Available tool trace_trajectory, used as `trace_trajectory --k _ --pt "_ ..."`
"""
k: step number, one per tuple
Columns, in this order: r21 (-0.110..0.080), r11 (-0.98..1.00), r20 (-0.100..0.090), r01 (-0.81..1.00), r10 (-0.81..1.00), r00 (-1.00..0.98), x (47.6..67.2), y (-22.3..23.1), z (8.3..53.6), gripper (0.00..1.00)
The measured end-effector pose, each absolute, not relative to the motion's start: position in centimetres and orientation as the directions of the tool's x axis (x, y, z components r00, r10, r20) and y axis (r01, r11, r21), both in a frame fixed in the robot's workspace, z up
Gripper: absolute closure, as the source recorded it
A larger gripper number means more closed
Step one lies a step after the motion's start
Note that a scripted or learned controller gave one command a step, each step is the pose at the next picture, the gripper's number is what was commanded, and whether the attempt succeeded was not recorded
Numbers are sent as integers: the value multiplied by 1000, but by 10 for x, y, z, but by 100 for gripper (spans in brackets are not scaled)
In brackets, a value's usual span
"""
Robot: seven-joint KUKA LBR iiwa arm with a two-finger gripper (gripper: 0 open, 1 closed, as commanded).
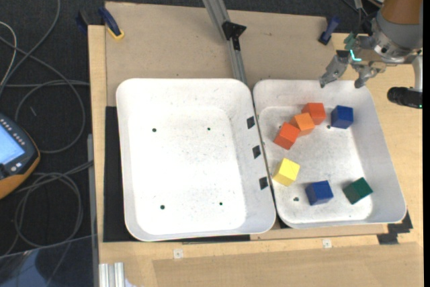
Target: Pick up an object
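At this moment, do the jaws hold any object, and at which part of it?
Nothing is held. The gripper hangs open above the far edge of the right bin, with empty space between its jaws; the blocks lie below, untouched.

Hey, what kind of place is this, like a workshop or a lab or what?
Probably a robotics lab test bench: a gripper with open fingers above the right bin, coloured blocks like the yellow block, loose cables on the floor.
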State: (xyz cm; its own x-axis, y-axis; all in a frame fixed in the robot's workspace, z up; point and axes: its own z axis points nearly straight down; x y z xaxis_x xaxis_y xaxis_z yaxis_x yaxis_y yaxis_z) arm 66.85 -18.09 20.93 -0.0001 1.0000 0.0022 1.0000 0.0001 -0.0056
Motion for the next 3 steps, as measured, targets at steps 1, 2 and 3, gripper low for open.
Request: trace_trajectory --k 1,2,3 --pt "-1 2 0 1000 1000 -2 670 -181 213 0" --pt "-7 0 1 1000 1000 0 667 -184 150 0" --pt "-6 1 1 1000 1000 -1 666 -183 97 0"
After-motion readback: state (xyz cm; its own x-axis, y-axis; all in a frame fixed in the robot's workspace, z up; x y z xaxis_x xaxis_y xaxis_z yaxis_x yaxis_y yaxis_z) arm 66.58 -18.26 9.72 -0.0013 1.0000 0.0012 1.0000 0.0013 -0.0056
